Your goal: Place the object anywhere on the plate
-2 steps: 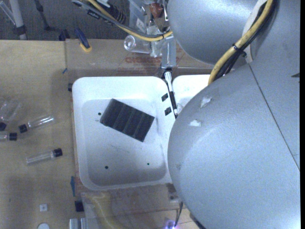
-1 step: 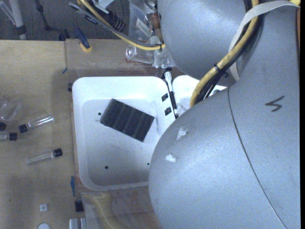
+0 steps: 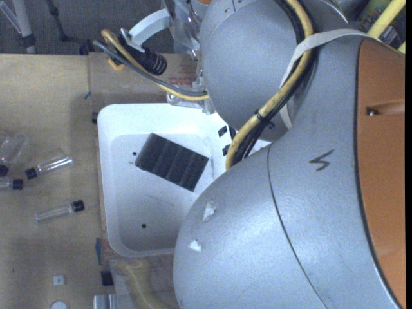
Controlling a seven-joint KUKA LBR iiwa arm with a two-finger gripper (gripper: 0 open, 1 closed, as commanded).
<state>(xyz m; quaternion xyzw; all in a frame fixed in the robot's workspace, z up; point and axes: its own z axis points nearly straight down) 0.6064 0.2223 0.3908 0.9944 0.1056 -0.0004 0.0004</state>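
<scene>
Arm: From my seat the grey arm (image 3: 290,192) fills the right side of the camera view, its big joints hanging over the white bin (image 3: 109,192), with a yellow cable (image 3: 283,95) running along its body.

Gripper: I cannot make it out behind the arm's bulk, so I cannot tell whether it is released, clenched or grasping anything.

Object: The one candidate I see is a dark, flat, ribbed rectangular piece (image 3: 172,162) lying tilted on the bin floor near the far wall, its lower right corner close to the arm's housing. It looks thin and rigid, with parallel ridges across it; I judge it awkward to pinch flat and easier by an edge.

Plate: I cannot pick one out; the arm may be covering it.

Step in hand: My guess is an approach or a carry over the bin. To do it well I would come down slowly and confirm the grip before lifting.

Risk: A flat piece could slide along the smooth bin floor instead of rising.

Bench: Small clear vials (image 3: 59,208) with dark caps lie on the wood to the left, well apart from the bin.
</scene>
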